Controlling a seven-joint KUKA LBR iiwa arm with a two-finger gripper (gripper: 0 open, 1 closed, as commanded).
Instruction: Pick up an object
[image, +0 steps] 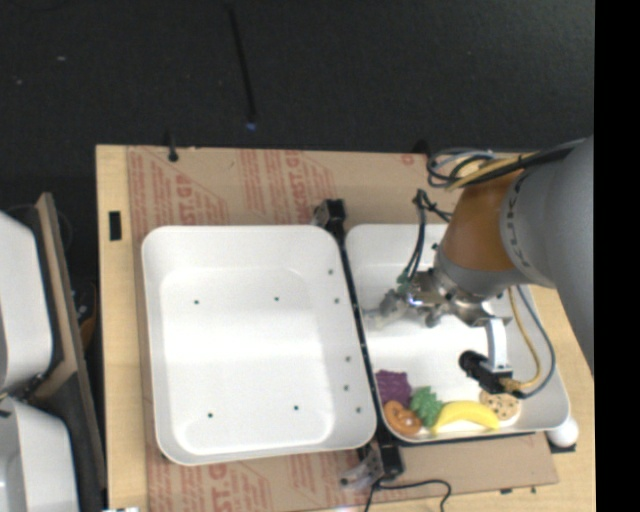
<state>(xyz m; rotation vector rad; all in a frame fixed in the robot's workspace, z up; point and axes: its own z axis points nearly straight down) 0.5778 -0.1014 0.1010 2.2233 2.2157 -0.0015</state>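
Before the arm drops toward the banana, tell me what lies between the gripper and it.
Nothing visible blocks it. The gripper hangs over the bare upper floor of the right bin; the banana lies along the near edge. It is crowded, though: a green toy and a cookie press against it.

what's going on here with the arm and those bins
A grey arm with an orange band reaches from the right over the right bin, its gripper low near that bin's left side. A small pile of toy food lies at the bin's near edge: purple grapes, something green, a banana, a cookie. Nothing visibly sits between the fingers.
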